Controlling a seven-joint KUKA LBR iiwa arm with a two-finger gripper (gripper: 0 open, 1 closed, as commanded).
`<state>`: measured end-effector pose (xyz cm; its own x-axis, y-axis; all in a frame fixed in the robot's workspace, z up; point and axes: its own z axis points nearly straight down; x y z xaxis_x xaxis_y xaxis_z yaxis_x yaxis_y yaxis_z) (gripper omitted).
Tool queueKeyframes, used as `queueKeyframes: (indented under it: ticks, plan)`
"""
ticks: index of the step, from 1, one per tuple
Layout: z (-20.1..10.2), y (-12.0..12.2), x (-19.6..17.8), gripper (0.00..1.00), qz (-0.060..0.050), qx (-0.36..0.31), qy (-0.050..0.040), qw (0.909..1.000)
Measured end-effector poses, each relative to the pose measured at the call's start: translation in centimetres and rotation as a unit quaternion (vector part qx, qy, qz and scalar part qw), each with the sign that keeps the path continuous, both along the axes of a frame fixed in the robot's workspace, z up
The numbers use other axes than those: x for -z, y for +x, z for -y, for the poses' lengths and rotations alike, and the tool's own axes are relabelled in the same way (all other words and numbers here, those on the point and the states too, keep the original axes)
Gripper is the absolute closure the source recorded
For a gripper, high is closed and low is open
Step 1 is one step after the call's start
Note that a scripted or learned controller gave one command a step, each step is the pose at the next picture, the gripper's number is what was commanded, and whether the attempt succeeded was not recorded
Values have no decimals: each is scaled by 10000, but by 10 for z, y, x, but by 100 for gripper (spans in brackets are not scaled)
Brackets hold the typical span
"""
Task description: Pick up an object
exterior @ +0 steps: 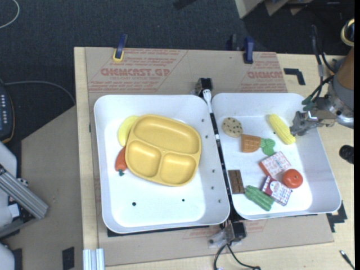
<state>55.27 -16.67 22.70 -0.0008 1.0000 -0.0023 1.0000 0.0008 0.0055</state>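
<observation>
A: Where is the gripper (pixel 301 122)?

B: At the right of the frame, over the upper right part of the right bin (pixel 326 167). It sits just beside the toy corn cob (pixel 281 129), on that cob's right. Whether its jaws are open or closed I cannot tell, and nothing shows between them.

A: How does the corn lie?

B: Flat on the bin floor, its long axis slanting from upper left to lower right, the lower end nearest the gripper.

A: What else is in that bin?

B: A brown cookie (pixel 232 126) at upper left, an orange wedge (pixel 251 143) with a green piece (pixel 268 147) touching it, a red patterned packet (pixel 275 165), a red tomato (pixel 292 178), a 2nd packet (pixel 278 190) below it, a green vegetable (pixel 258 197) at the bottom and a brown chocolate bar (pixel 235 181) standing lengthways near the left wall.

A: And the left bin (pixel 107 151)?

B: A yellow divided plate (pixel 163 149) with 3 compartments lies tilted in it. A yellow banana (pixel 126 129) peeks out at its upper left, and a red pepper (pixel 121 161) touches its left edge. Both bins rest on the table (pixel 84 94).
</observation>
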Motion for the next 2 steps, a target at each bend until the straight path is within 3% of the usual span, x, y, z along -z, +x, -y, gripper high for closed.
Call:
queueKeyframes:
  ticks: [2]
  plan:
    - [-113,44,-9,100,-6,-21,13,10000]
